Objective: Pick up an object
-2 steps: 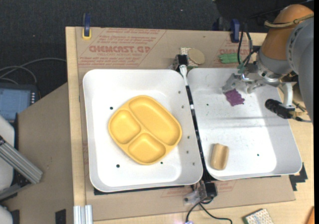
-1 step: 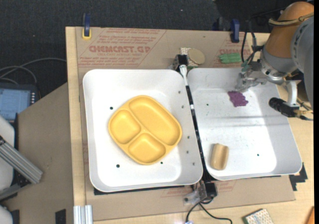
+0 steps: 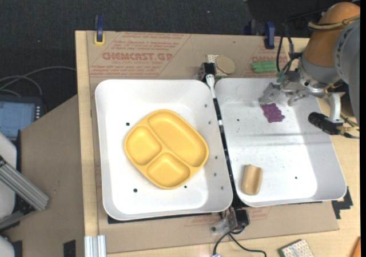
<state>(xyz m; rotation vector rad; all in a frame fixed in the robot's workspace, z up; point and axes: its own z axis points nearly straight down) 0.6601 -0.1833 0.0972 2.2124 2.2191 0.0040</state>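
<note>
A purple bunch-like object (image 3: 274,113) lies in the far part of the right bin (image 3: 320,187). My gripper (image 3: 281,97) hovers just behind and above it, at the bin's far right, with its grey fingers (image 3: 267,97) spread apart and nothing between them. A tan cylinder (image 3: 251,179) lies near the right bin's front left corner, well away from the gripper. In the left bin (image 3: 108,136) a yellow divided plate (image 3: 166,148) sits at the middle.
A small green item (image 3: 263,67) and a round tan disc (image 3: 226,65) rest on the cardboard bench behind the bins. The rim between the two bins (image 3: 220,136) runs down the middle.
</note>
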